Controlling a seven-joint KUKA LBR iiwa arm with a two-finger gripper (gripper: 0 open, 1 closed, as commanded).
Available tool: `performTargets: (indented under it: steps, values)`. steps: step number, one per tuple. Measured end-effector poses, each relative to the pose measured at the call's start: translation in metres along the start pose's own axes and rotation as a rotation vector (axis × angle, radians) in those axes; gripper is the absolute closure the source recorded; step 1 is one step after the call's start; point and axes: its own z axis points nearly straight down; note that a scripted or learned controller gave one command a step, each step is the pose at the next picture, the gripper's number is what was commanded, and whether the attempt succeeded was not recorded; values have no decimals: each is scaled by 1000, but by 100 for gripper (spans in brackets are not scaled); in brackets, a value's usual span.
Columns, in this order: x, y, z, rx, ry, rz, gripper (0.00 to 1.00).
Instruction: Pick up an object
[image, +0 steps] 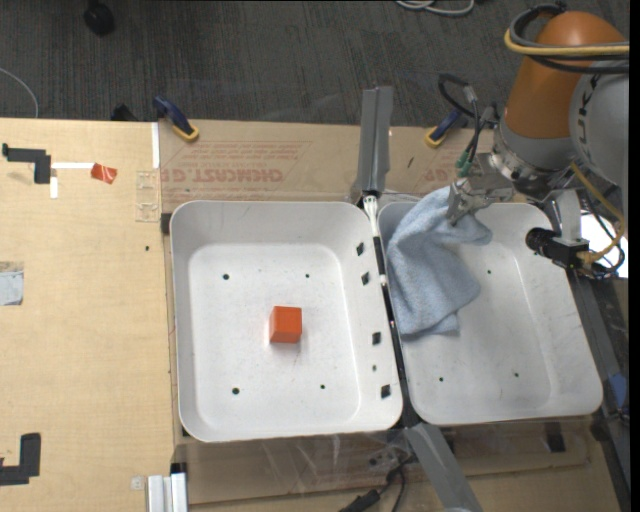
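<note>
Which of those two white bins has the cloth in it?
The right bin, nearest the arm: a blue-grey cloth drapes over its left side, under the gripper. The left bin holds an orange block.

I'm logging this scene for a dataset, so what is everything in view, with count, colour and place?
white bins: two, white, side by side on the bench.
orange block: one, orange, near the middle of the left bin.
cloth: one, light blue-grey, crumpled at the upper left of the right bin, its top corner pulled up at the gripper.
clamps: two, blue and yellow, on the bench's far edge.
cardboard sheet: one, brown, beneath the bins.
arm: one, grey with orange band, reaching from the right.
gripper: one, shut on the cloth's top corner.
</note>
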Motion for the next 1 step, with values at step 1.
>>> performTargets:
  steps: [1]
  values:
    - [-1,0,-9,0,-1,1,100]
